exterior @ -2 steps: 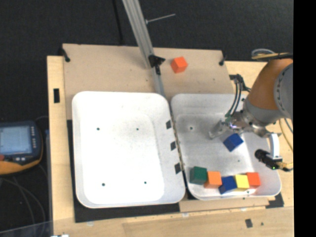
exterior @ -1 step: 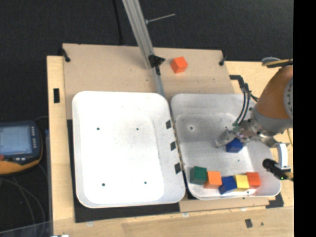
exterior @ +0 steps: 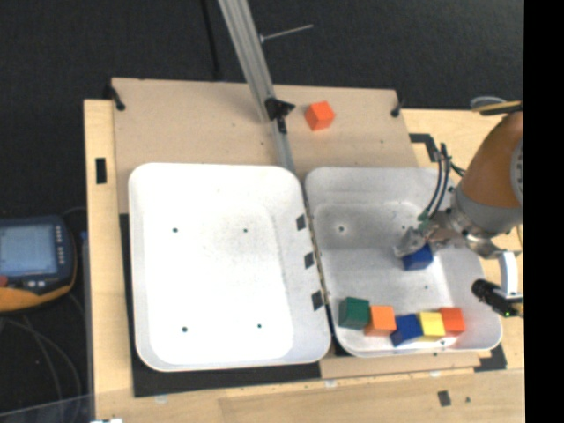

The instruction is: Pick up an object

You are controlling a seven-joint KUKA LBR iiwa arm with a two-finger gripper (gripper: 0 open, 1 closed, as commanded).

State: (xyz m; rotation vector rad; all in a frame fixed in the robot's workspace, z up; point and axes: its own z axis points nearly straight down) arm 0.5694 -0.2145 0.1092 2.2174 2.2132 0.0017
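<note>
- Nearest the camera, along the right bin's (exterior: 352,188) near wall, five blocks are lying in a row: a green block (exterior: 354,312), an orange block (exterior: 382,318), a blue block (exterior: 406,328), a yellow block (exterior: 432,324) and a red-orange block (exterior: 452,319), each touching or just beside the next.
- Farther up that bin, the hand (exterior: 412,245) is reaching in from the right, and a second blue cube (exterior: 417,257) is sitting right at its tip. Whether the hand is gripping that cube or only pressing against it, I cannot tell; the tip is too small and blurred.
- My judgement: this cube is the target, and the risk is a false grasp. If the hand is closing off-centre, the cube could be twisting out or getting pushed along the bin floor.
- An orange cube (exterior: 319,115) is resting on the bench (exterior: 194,122) beyond the bins, near a slanted metal rail (exterior: 251,51), well apart from the hand.
- The left bin (exterior: 220,263) is lying alongside.
</note>
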